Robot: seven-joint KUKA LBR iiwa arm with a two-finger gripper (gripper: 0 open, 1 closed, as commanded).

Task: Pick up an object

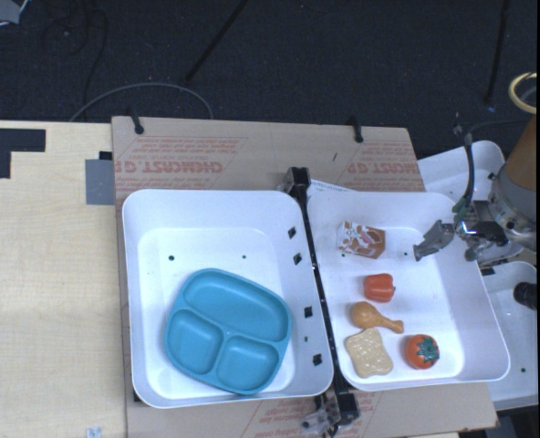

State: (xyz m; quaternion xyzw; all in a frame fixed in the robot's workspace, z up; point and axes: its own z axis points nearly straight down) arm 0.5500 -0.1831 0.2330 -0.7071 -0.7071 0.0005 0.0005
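Observation:
The right bin [471, 308] holds several toy foods: a brown and white wrapped piece [361, 239], a red pepper-like piece [379, 287], a tan drumstick [374, 317], a pale cracker-shaped piece [369, 352] and a red-orange fruit with a green top [421, 351]. My gripper [457, 245] hovers over the bin's upper right edge, to the right of the wrapped piece. Its fingers are spread open, and nothing sits between them.
A blue divided plate [226, 329] lies in the left bin [151, 245]. A black divider with clips [308, 281] runs between the two bins. Cardboard [252, 158] lies under both bins, and the wooden bench top [42, 281] stretches to the left.

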